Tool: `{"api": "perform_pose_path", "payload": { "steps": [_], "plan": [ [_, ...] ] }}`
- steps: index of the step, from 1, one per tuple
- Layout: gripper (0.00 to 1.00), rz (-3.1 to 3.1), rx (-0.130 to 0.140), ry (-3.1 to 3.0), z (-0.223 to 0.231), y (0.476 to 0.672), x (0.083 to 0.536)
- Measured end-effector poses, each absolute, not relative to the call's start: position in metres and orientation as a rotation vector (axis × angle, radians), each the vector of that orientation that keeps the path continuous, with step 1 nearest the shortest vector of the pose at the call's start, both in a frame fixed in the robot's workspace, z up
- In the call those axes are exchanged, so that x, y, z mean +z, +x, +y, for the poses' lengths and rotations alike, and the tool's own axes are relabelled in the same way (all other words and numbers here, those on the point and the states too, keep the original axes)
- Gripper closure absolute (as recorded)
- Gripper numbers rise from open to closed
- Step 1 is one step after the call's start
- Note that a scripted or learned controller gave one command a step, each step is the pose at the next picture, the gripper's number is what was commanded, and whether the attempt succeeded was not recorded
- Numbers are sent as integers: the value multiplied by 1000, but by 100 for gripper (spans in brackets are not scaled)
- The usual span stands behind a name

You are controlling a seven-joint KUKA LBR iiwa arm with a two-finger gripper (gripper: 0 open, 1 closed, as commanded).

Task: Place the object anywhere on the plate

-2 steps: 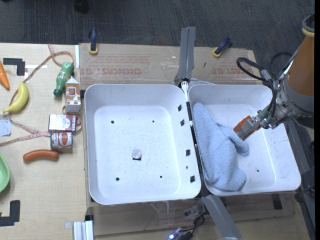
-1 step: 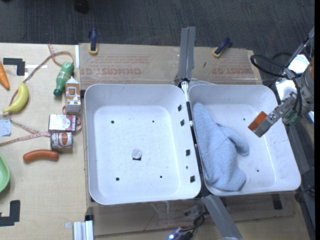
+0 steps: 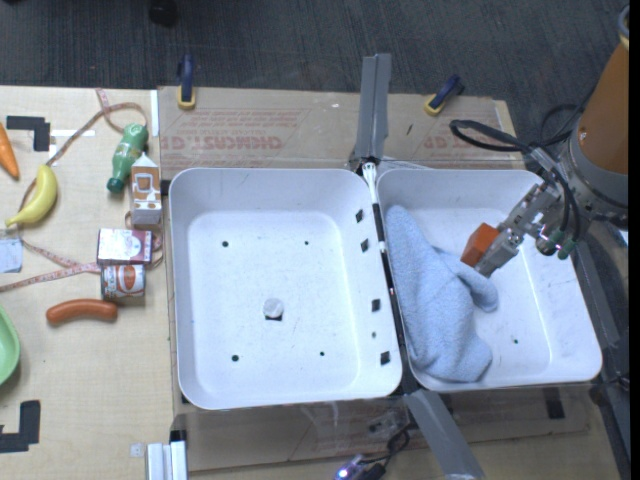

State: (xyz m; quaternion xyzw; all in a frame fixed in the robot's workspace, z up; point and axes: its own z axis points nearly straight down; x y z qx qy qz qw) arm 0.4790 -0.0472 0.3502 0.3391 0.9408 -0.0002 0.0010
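Jaws [image 3: 487,258] beside orange block [image 3: 478,242]

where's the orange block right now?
In the camera view the orange block is in the right bin, at the tip of the gripper, just above the upper right edge of the blue towel.

One fixed cam above bench, angled down, w/ both white bins [image 3: 190,298] in frame.

You are looking at white bins [image 3: 190,268], a pale blue cloth [image 3: 430,308], an orange block [image 3: 479,243]
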Motion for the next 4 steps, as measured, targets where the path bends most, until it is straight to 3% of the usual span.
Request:
{"api": "perform_pose_path", "payload": {
  "steps": [1, 2, 3, 4],
  "plan": [
    [100, 2866, -2, 1289, 28, 479, 329],
    [100, 2826, -8, 1381, 161, 500, 228],
    [100, 2767, -6, 1490, 211, 543, 246],
    [100, 2732, -10, 1556, 151, 589, 190]
  ]
}}
